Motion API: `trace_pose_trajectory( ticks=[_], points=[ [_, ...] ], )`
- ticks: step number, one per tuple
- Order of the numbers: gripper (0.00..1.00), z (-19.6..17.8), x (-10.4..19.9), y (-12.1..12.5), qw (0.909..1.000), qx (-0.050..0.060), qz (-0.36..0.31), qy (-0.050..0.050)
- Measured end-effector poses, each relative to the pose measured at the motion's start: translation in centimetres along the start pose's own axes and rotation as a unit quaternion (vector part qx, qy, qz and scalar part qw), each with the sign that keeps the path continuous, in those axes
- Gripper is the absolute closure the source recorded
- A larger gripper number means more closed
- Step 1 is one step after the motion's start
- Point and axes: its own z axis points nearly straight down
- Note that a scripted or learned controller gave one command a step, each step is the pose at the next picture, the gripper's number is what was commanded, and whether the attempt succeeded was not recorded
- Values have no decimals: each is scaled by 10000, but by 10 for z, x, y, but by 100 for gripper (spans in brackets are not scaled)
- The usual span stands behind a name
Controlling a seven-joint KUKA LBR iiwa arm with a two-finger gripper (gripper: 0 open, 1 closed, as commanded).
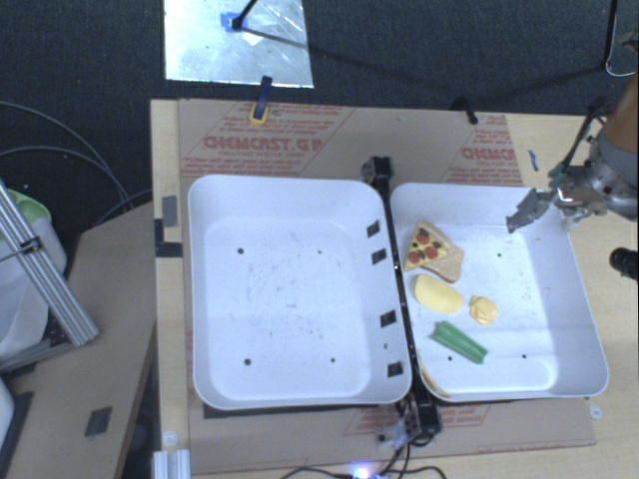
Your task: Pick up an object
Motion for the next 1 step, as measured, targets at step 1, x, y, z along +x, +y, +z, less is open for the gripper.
trace_pose_trajectory(
  ticks=[1],
  points=[
    [0, 113, 64, -64, 10000, 71, -4, 36]
  ],
)
